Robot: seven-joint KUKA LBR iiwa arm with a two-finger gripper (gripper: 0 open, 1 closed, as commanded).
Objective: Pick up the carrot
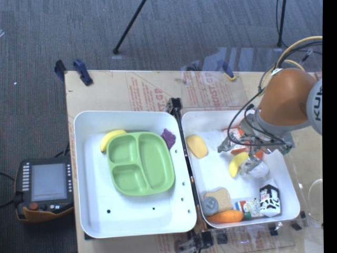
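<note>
One smooth, tapered orange carrot (228, 216) is seen at the near wall of the right bin (196, 121), well below and slightly left of the gripper (251, 161), apart from it. Its long axis is laid nearly level, left to right. Whether anything is held by the gripper cannot be told.

Grey arm (321, 107), bulbous orange wrist band (284, 96), yellow and black cables (295, 49), dark lettering
</note>
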